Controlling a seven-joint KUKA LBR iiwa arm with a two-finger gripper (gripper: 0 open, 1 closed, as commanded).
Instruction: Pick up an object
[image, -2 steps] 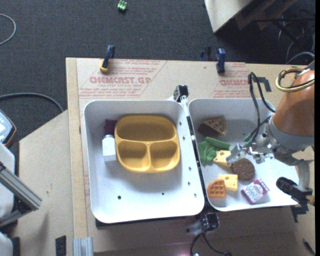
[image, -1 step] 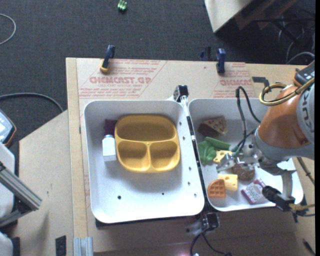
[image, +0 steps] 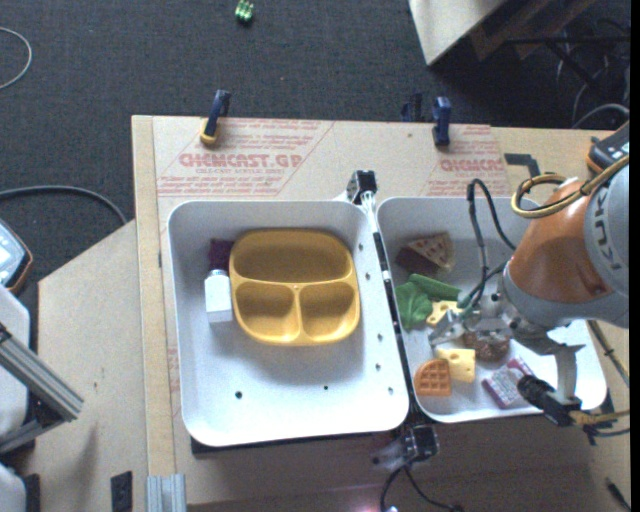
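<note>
Looking down at a slant, the camera view takes in a brown surface (image: 150, 300) on which two shallow white bins are set side by side. In the left bin (image: 190, 380) a yellow divided tray (image: 294, 285) is seen, with a small white bottle (image: 218, 296) touching its left edge and a dark purple item (image: 220, 250) just above the bottle. In the right bin (image: 425, 408) several toy foods are scattered: a brown wedge slice (image: 428, 250) near the top, a green leafy piece (image: 422, 297) below it, a yellow cheese block (image: 460, 362) and a round waffle (image: 433, 377) near the lower rim, and a pink packet (image: 506, 383) to their right. The grey arm with its orange band (image: 560, 255) is reached in from the right over this bin. The gripper (image: 478, 328) is lowered among the objects, between the green piece and the cheese block; whether it is spread or pressed together cannot be told, since it is blurred against the clutter beneath, and nothing can be made out as held by it. Two clamps (image: 213, 118) are fixed at the far edge of the surface.
</note>
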